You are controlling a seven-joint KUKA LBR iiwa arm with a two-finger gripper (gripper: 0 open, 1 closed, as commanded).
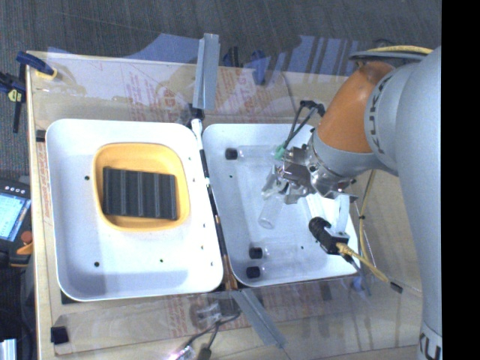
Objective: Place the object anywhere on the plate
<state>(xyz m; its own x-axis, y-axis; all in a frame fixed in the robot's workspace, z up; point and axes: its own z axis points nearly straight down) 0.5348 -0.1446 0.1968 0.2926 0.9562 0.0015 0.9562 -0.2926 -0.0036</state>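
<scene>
grey arm (pixel 409 126) bulks nearest the lens, smooth and rounded, with its glossy orange band (pixel 349 122) just above the wrist. the gripper (pixel 286 183) at its end hangs over the right bin (pixel 244 227). whether the gripper is open, closed or gripping anything cannot be told from this slant, since wires and metal parts crowd it.

beneath the gripper spreads the bench (pixel 97 81), pale wood under a clear, shiny sheet with faint red print. far beyond the gripper the floor (pixel 112 13) is dark grey and looks like fine-ribbed carpet. a small lit screen (pixel 9 214) sits well apart from the gripper, past the left bin (pixel 67 231).

both bins are shallow, white and smooth, with rounded corners, and they meet along a dark seam. a far black piece (pixel 231 154) sits in the right bin's far corner, near the gripper on its plate side. two near black pieces (pixel 255 253) lie close together toward the front wall, apart from the gripper.

the plate (pixel 139 154) lies in the left bin, well apart from the gripper. it is a rounded rectangle with a matt yellow rim and a dark, ribbed middle.

the object (pixel 268 214) is a faint, see-through, roughly tube-like shape on the right bin's floor. it lies just beside the gripper, on the side toward the plate but well apart from the plate itself. whether it touches the gripper cannot be told.
</scene>
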